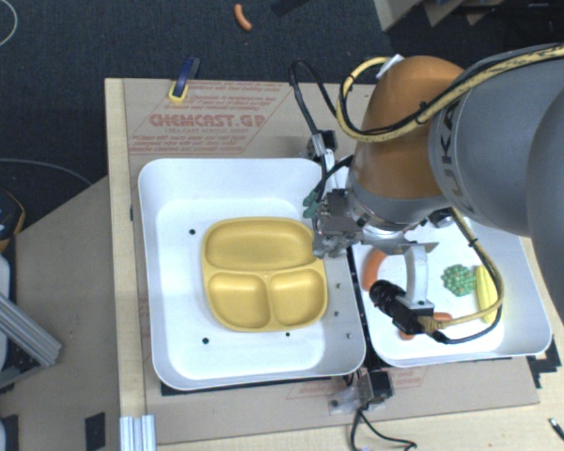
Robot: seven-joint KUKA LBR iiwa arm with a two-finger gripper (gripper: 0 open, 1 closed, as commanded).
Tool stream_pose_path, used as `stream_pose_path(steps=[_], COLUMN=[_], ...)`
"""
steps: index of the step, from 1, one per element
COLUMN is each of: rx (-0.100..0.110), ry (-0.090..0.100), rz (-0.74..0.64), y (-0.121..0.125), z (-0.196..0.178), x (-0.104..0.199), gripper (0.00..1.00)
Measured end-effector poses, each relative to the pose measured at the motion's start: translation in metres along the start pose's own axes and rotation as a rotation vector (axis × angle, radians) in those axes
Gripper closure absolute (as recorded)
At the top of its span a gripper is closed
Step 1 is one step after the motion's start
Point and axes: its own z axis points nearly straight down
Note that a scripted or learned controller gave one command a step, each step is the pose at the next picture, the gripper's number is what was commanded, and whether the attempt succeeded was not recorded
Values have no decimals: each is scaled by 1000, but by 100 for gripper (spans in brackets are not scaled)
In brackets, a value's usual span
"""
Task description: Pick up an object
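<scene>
A: Several bits are lying in the right bin (519,332). Gripper (331,224) is hanging at its left rim, can't tell if it's open or shut.
B: Should be centring over the carrot (370,271) before dropping, I reckon.

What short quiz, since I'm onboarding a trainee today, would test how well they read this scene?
1. True or false: the yellow divided plate lies in the view's left bin.
2. How many compartments does the plate have?
3. Which lies in the right bin? A: a green bumpy item. B: a blue cup. C: a black shoe.
Key: 1 true; 2 three; 3 A.
</scene>
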Motion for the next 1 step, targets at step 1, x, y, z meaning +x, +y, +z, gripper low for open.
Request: stream_pose_path(steps=[1], rx=[-4], ry=[0], rz=[-2], y=[-6], z=[-15], x=[5], gripper=[100])
